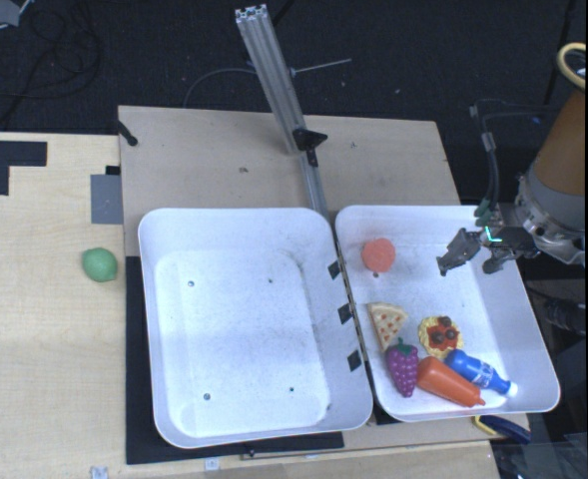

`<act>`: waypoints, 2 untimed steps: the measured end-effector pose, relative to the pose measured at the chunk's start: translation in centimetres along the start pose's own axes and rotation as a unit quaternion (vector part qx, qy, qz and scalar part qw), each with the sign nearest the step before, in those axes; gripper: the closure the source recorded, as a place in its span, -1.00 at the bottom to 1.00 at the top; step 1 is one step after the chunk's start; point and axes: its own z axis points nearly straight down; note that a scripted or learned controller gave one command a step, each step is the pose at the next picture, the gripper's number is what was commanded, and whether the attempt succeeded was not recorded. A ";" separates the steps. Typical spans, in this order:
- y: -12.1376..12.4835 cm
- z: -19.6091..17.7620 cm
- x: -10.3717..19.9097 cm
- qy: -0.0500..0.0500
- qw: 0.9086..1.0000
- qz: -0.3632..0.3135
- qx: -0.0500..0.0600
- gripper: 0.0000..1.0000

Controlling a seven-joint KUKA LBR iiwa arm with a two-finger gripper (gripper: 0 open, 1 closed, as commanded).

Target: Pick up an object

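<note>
A: Toys first, nearest the camera: a blue bottle, an orange carrot and purple grapes lie bunched at the near end of the right bin, touching or nearly so. Just behind them sit a pizza slice and a small yellow and red piece.

B: And the task, how far along?

A: Hardly begun, by my reading. Nothing is lifted. A pink round object lies alone farther back in the same bin, close to the divider. The tool hovers over the far right part of that bin, fingers spread apart, nothing between them.

B: Room to move?

A: The pink one looks the easier pick, with bare floor on most sides, though the bin wall is near on its left. The near cluster is crowded and sits close to the front rim. The left bin offers wide bare floor for a drop.

B: Beyond the bins?

A: A green ball rests on the worktop well left of both bins, and a metal rail slants away at the back.
</note>
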 end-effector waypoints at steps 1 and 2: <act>0.0 0.0 0.0 0.000 1.000 0.000 0.000 -1.00; 0.1 5.1 1.0 0.000 1.000 0.000 0.002 -1.00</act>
